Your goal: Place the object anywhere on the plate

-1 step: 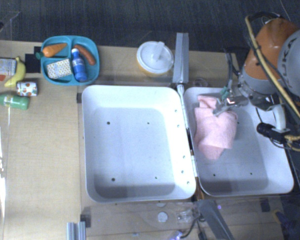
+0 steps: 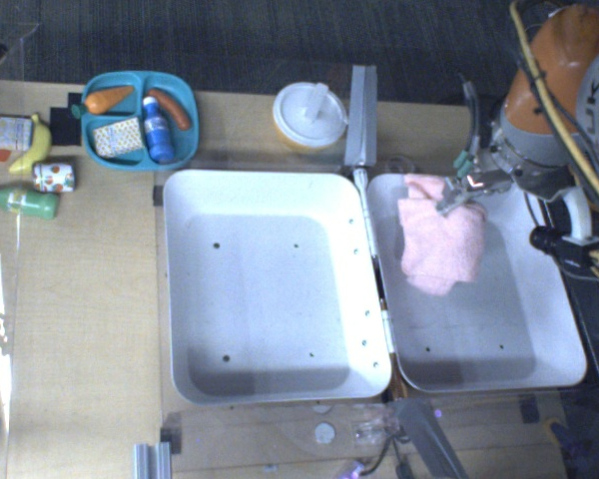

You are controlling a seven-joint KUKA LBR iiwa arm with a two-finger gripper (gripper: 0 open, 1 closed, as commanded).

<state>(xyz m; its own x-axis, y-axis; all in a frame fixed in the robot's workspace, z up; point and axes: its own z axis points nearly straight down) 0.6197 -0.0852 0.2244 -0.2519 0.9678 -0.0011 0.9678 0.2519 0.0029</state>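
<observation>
A pink cloth (image 2: 437,242) lies crumpled in the upper left part of the right bin (image 2: 539,347). My gripper (image 2: 457,196) is down at the cloth's upper right edge, touching or just above it, with the arm's orange band (image 2: 559,58) behind it at the right. The blue divided plate (image 2: 183,98) sits on the bench at the far upper left, beyond the left bin, and holds toy food: a carrot (image 2: 110,98), a sausage, a blue bottle (image 2: 158,133) and a patterned piece.
The left bin (image 2: 265,287) lies between the cloth and the plate. A white lidded cup (image 2: 309,115) stands behind the bins. A banana (image 2: 35,143), a small can, a green bottle (image 2: 20,202) and a carton lie at the bench's left edge.
</observation>
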